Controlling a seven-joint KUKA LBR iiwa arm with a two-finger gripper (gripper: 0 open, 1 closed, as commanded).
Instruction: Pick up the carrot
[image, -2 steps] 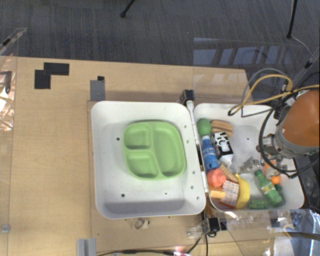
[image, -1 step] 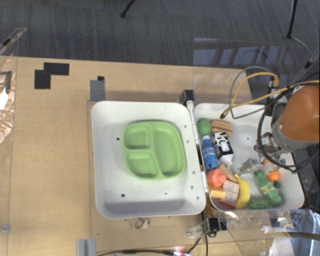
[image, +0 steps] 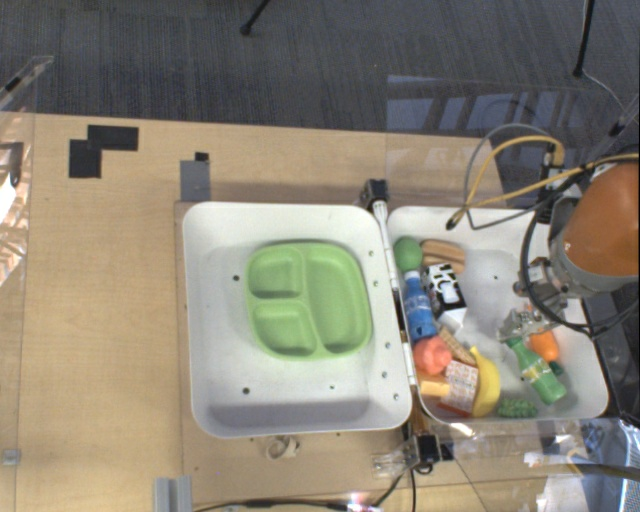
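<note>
We see the carrot (image: 541, 358) in the right bin (image: 497, 272), toward its near right corner, its orange root up-right at about the end effector and its green top running down toward the bin's front wall, so its long axis slants from upper left to lower right. The end effector (image: 524, 325) sits just beside the orange end, to its upper left, seemingly touching it. We cannot tell whether it has closed on the carrot or merely rests against it.
</note>
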